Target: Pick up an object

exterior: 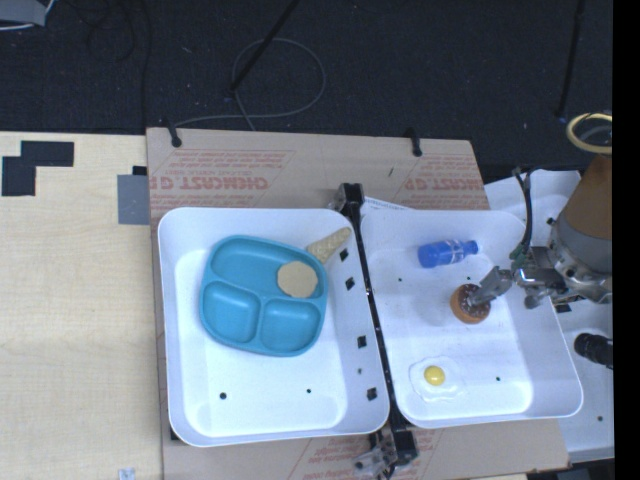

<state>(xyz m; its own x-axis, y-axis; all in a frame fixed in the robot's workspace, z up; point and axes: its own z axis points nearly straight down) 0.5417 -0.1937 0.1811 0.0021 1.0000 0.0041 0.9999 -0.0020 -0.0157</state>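
Observation:
In the right bin lie a blue bottle on its side, a small round brown object and a fried egg toy. My gripper reaches in from the right, and its tip is at the upper right edge of the brown object. Whether it touches or grips the object is unclear. The left bin holds a blue divided plate, and a tan ice cream cone lies across the plate's upper right rim.
The black divider between the bins runs just left of the brown object. Cardboard lies under both bins. The arm's grey body with its orange band stands at the right bin's far right side.

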